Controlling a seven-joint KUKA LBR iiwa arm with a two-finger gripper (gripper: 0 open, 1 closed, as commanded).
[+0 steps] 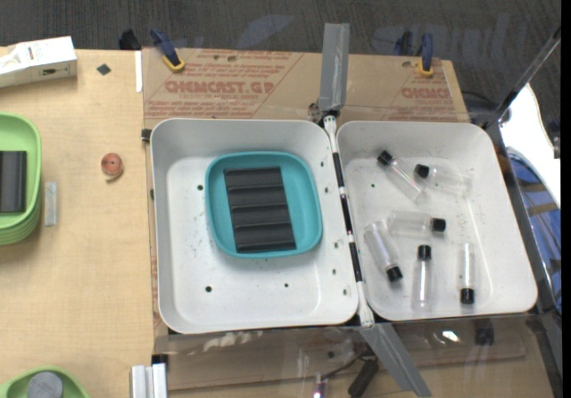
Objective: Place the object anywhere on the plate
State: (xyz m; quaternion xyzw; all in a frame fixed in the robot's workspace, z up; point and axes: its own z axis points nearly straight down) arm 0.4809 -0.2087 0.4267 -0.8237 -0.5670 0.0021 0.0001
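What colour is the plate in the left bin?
Teal, with a dark grey ribbed insert in its middle. The plate shows plainly in the camera view.

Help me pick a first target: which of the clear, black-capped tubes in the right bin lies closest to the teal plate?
The tube at the right bin's left side, cap pointing down-right. It lies nearest the divider beside the teal plate; the others lie farther right.

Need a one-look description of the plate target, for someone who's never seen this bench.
Two white bins sit side by side; take the left bin, not the one holding clear black-capped vials. In its middle lies a teal, rounded-square plate with a dark ribbed insert. It is the only coloured item in either bin.
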